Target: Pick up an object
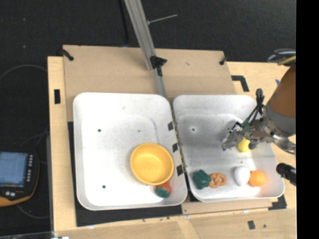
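Yellow ball [243, 145] at tool [234, 140], right bin [209, 108].

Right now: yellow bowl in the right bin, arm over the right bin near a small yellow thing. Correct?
Not quite. The camera view shows the yellow bowl in the left bin, not the right bin. The rest holds: the arm is over the right bin, near the small yellow thing.

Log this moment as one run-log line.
gripper: low in right bin | beside: yellow object | grasp: unconfirmed | left bin: yellow bowl
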You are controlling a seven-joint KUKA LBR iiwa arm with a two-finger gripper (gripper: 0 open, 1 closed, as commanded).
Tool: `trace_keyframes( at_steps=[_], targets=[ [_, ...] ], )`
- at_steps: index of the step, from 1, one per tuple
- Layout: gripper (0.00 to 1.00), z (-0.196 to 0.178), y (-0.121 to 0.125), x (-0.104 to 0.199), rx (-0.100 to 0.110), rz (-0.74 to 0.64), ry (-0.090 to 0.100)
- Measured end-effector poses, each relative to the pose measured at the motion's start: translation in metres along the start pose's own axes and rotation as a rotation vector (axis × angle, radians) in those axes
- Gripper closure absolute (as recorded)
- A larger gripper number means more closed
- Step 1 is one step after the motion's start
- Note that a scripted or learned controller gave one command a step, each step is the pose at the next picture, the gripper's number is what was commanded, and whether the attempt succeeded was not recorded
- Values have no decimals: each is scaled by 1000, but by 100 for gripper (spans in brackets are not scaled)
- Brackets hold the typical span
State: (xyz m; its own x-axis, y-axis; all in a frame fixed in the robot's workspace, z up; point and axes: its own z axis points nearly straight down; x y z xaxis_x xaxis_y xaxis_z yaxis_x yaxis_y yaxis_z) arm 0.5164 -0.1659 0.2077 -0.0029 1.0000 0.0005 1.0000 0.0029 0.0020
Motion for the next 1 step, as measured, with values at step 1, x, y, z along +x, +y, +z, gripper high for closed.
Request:
trace_keyframes(
  at_steps=[1],
  targets=[
    [0,0,0,0,-1,2,0]
  ],
)
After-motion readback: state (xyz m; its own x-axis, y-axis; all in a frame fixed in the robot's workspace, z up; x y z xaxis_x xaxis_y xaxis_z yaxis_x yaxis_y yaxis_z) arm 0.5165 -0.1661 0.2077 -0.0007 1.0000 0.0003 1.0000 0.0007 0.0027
